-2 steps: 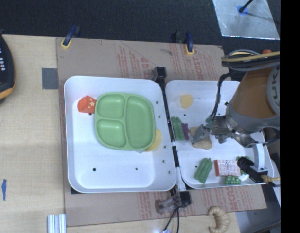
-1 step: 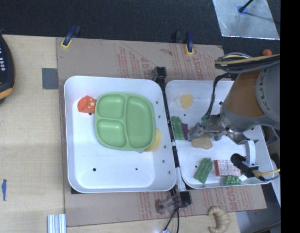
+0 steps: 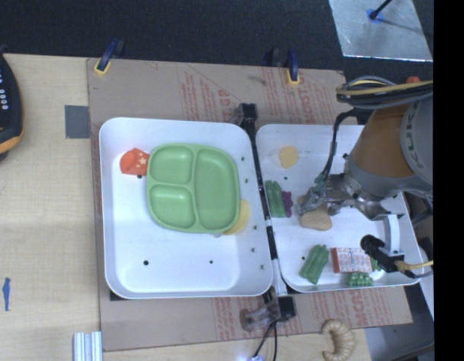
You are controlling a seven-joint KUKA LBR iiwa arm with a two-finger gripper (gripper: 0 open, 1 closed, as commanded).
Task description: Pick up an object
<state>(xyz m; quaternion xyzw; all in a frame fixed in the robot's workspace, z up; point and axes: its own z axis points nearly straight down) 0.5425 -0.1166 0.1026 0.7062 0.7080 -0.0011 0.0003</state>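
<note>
My gripper [image 3: 316, 201] hangs low over the middle of the right bin [image 3: 292, 280], with the grey arm and its orange band reaching in from the right. A tan, potato-shaped object [image 3: 316, 221] lies just below the gripper's tip, touching or nearly touching it. Left of the gripper lie a green stick-like piece [image 3: 274, 198] and a small purple piece [image 3: 287, 201]. A pale yellow disc [image 3: 289, 156] rests at the bin's back left. Near the front lie a green bean pod [image 3: 314, 263], a red and white packet [image 3: 350, 259] and a small green piece [image 3: 359, 280].
The left bin [image 3: 126, 269] holds a green divided plate [image 3: 194, 188], a red object with a star [image 3: 134, 162] at its left, and a yellow piece [image 3: 241, 216] peeking from under the plate's right edge. A tan curled object [image 3: 338, 341] lies on the bench in front of the bins.
</note>
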